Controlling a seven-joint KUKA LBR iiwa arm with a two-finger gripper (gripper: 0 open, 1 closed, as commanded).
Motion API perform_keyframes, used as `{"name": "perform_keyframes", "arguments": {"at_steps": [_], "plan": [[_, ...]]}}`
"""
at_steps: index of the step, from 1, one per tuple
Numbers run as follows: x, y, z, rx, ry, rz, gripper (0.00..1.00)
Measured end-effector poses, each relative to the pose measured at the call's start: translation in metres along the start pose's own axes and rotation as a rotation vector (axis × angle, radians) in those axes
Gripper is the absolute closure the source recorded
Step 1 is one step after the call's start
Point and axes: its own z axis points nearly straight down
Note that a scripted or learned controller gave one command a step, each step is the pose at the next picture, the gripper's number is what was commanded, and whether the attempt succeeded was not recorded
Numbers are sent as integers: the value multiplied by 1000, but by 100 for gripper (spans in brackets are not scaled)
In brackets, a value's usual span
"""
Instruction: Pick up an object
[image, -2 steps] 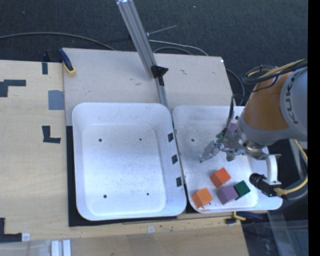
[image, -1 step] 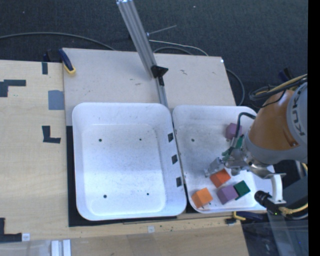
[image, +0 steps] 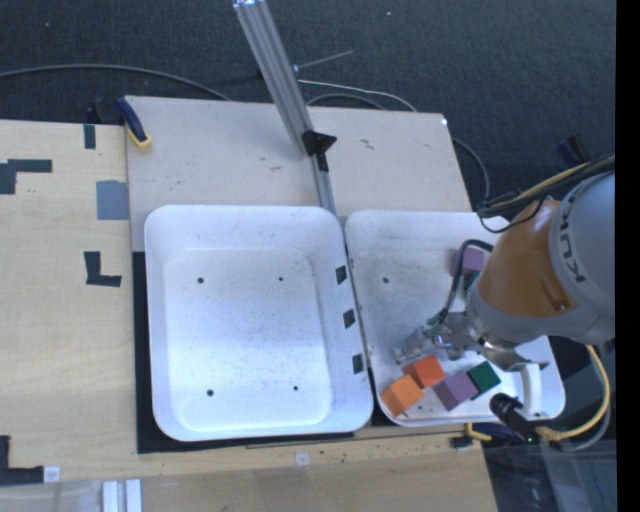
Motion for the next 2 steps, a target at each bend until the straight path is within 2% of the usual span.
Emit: {"name": "perform_keyframes", "arguments": {"at_steps": [1,2], "plan": [[-84,71,18,0,-3,1,0],[-95,138,18,1,0,-3,0]]}}
